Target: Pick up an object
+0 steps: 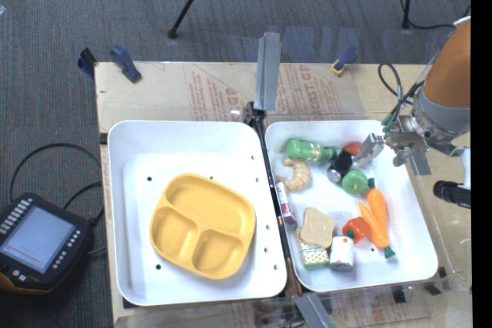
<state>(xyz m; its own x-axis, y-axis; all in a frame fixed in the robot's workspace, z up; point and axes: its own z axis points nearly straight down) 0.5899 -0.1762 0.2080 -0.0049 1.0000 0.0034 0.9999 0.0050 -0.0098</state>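
Over the right-hand shallow white bin (424, 246) in the camera view, the grey arm with its orange band (452, 73) comes in from the right, and its metal pincer (370, 148) hangs above the bin's upper right part, just beside a small black-and-red object (343, 160) and a round green toy fruit (354, 181). Whether the pincer is spread or pressed together cannot be told, and nothing can be seen between its tips.

Within that bin the loose things lie in a scatter. A green toy bottle (306, 149) rests on its side near the far wall, with a tan curled pastry-shaped toy (297, 174) just below it. A long orange toy carrot (377, 217) lies slanted toward the near right, touching a small orange-red toy (355, 228) beside it. A beige slice of toy bread (316, 226) sits near the middle, with a small patterned green-and-white block (314, 256) and a small white can with a red top (341, 253) close under it. A thin dark bar-shaped packet (285, 203) lies along the left wall.

The left-hand shallow white bin (131, 165) holds a yellow plastic plate with three compartments (203, 224). Both bins sit side by side on the pale wooden worktop (200, 92). On the carpet at the left lies a handheld control pendant with a grey screen (38, 240).
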